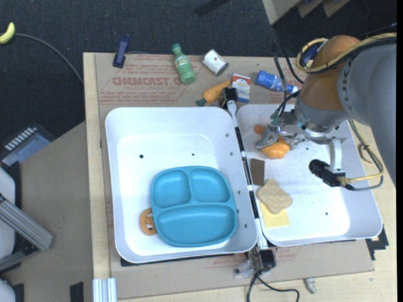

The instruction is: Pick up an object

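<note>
I see the hand [281, 135] low in the right bin [352, 228], near its far left corner, above a rounded orange object [276, 149]. Whether it is clenched I cannot tell; the wrist hides it. Nearer to me lie a bread slice [274, 197] and yellow cheese [276, 217].

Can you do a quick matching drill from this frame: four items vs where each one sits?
Items:
1. blue divided plate
2. bread slice
3. green bottle
4. orange toy

Places:
A. on the cardboard beyond the bins
B. right bin, just under the gripper
C. left bin, near half
D. right bin, lying on a yellow slice

Pairs: 1-C, 2-D, 3-A, 4-B
</note>
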`<state>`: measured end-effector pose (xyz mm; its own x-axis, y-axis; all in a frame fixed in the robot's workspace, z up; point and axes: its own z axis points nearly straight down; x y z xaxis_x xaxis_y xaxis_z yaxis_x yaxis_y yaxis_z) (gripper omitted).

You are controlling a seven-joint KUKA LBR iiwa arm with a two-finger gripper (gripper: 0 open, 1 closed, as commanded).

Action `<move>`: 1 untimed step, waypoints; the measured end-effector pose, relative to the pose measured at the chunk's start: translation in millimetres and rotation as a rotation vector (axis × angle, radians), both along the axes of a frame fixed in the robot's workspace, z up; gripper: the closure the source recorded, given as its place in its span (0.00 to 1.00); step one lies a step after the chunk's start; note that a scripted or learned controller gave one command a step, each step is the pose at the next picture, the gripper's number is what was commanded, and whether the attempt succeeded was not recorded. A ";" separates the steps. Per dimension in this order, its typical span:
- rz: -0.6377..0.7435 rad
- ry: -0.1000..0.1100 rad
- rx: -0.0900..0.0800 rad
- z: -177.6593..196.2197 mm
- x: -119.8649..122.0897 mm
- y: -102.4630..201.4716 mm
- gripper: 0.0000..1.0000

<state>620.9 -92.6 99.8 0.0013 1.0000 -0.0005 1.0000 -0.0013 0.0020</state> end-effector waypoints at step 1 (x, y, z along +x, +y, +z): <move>0.003 0.000 0.001 85.5 -40.3 39.5 1.00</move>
